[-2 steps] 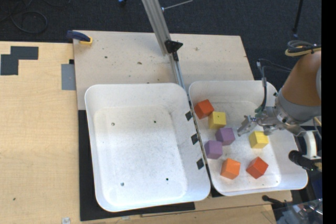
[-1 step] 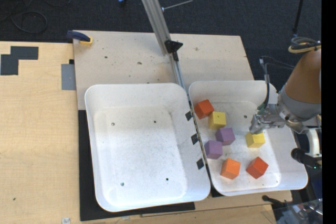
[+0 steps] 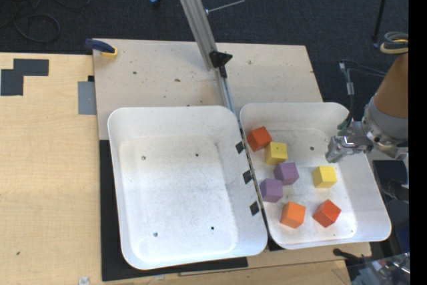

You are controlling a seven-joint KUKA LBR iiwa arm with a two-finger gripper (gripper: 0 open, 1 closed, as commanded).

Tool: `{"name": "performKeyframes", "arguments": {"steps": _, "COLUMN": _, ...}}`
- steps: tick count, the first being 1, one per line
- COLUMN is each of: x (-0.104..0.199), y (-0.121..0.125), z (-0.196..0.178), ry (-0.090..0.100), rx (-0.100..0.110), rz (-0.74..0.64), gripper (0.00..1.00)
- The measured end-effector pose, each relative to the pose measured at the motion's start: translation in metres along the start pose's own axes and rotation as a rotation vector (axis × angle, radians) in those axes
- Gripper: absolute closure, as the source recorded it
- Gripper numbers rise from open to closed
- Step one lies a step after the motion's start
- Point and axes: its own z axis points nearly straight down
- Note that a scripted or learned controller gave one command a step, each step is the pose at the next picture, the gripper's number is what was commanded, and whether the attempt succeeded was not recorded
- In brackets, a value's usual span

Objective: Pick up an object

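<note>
The right bin [image 3: 300, 106] holds several small cubes. An orange-red cube [image 3: 259, 138] and a yellow cube [image 3: 277, 152] lie near its far left. Two purple cubes [image 3: 287, 172] [image 3: 271, 189] sit by the divider. A second yellow cube [image 3: 325, 175] lies mid-right, with an orange cube [image 3: 292, 214] and a red cube [image 3: 327, 213] at the front. My gripper [image 3: 339, 147] hangs at the bin's right side, just beyond and slightly right of that second yellow cube, and nothing is visibly held in it.
The left bin [image 3: 115, 122] sits beside the right one, joined by black clips [image 3: 247, 176]. A slanted metal post [image 3: 197, 18] rises from the bench behind the bins. A blue clamp [image 3: 101, 47] lies at the bench's far left corner.
</note>
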Motion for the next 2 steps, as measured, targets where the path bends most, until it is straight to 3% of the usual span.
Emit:
{"name": "performKeyframes", "arguments": {"steps": 1, "x": -0.0038, "y": -0.0051, "z": -0.0610, "ry": -0.001, "rx": -0.003, "rz": 0.000, "gripper": 1.00}}
{"name": "performKeyframes", "arguments": {"steps": 2, "x": -0.0047, "y": -0.0049, "z": -0.0710, "ry": 0.001, "rx": 0.002, "rz": -0.001, "gripper": 1.00}}
